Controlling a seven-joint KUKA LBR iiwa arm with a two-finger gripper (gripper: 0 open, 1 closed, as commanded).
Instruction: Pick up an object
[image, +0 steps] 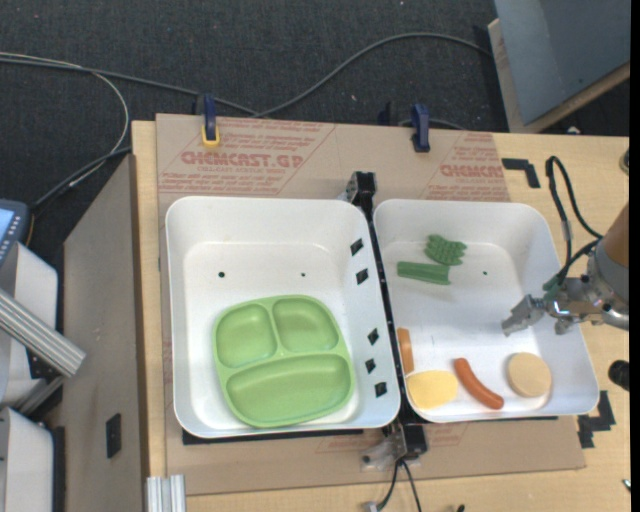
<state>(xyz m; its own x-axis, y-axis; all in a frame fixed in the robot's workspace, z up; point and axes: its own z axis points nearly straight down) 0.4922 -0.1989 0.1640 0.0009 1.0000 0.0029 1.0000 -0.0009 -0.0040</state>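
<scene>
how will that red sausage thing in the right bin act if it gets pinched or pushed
The red sausage looks smooth and rounded, so it may slip or roll sideways. Its slight curve probably limits rolling. It lies close beside the yellow piece, so a push might nudge that too.

- You see the brown cardboard-covered surface (300, 150), printed with red lettering.
- Two clamps grip its far edge: a yellow clamp (209, 120) and a blue clamp (420, 128).
- Dark carpet floor (300, 50) lies beyond, crossed by grey cables (90, 75).
- A grey panel (560, 50) leans at top right.
</scene>
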